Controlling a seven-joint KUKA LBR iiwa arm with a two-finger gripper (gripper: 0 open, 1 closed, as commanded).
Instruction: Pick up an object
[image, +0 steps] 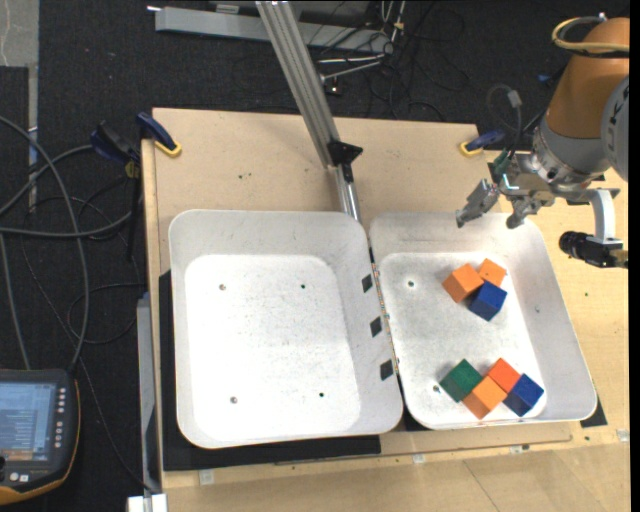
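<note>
My gripper (497, 210) hangs above the far edge of the right bin (560, 330), its two fingers spread apart with nothing between them. Below it in the bin lies a cluster of two orange cubes (462, 283) and a blue cube (488, 300). Nearer the front edge sit a green cube (462, 380), two more orange cubes (485, 396) and another blue cube (524, 394), packed together. The gripper is well above and behind the first cluster, touching none of the cubes.
The left bin (200, 330) lies beside the right one on the wooden bench (250, 160). A slanted metal pole (305, 85) crosses from the top down to the bins' shared edge. Clamps (160, 135) sit at the bench's far corners.
</note>
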